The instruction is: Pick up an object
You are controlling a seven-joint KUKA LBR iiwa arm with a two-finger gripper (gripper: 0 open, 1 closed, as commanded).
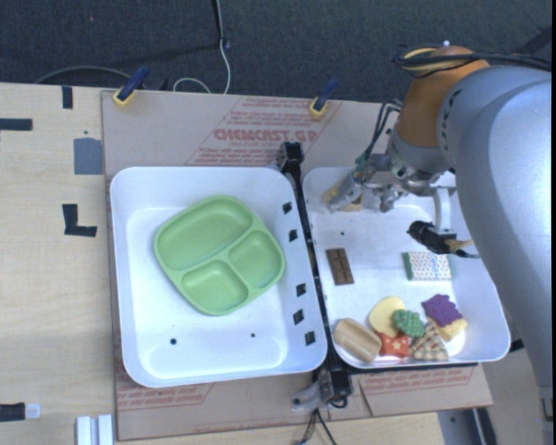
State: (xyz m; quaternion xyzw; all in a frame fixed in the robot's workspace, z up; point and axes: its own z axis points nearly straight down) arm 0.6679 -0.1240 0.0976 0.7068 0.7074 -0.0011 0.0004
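You have nothing picked up yet. The gripper (361, 199) hangs low over the far corner of the right bin (489, 297), and its fingers (337, 197) look spread apart, with only the bare white floor between them. So I think the whole grasp is left to do: to choose a thing, go down around it, close and lift.

The nearest candidate is the brown strip (339, 267). It lies flat, a little toward the camera from the fingers and apart from them. It is thin, rectangular and dull, so it probably gives little edge to catch. On the arm's side of the fingers lies the checked block (428, 267), a small pale piece with a green grid pattern. Well beyond the strip, at the near wall, sits a heap of toy food (403, 327): a smooth rounded bread roll (356, 339) and yellow, green and purple pieces, all touching. On the other side of the fingers, the left bin (139, 276) holds a green plate (220, 255) of matte plastic with three compartments.
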